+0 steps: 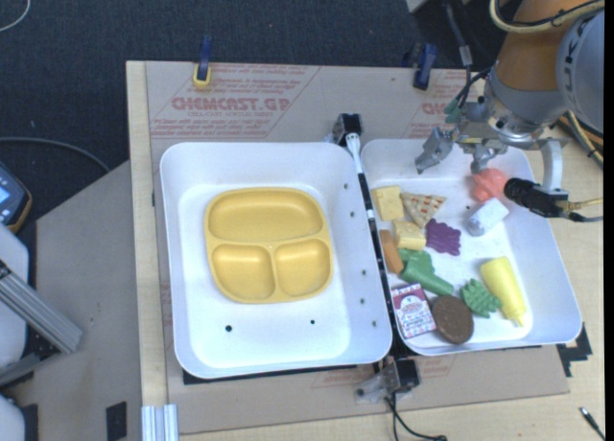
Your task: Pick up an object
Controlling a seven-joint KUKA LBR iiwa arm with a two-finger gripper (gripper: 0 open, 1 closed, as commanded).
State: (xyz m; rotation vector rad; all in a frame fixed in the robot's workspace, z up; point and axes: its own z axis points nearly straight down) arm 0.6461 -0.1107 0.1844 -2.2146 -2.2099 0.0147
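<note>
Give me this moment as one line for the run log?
arm: over right bin's far end | gripper: open, holding nothing | toys: lying in right bin | left bin: yellow tray

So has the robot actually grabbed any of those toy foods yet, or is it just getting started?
Nothing looks picked up yet. The gripper hangs open over the far end of the right bin with nothing between its fingers. The toy foods, such as the purple grapes and yellow corn, lie in that bin. Descending, closing on one and lifting it remain.
</note>
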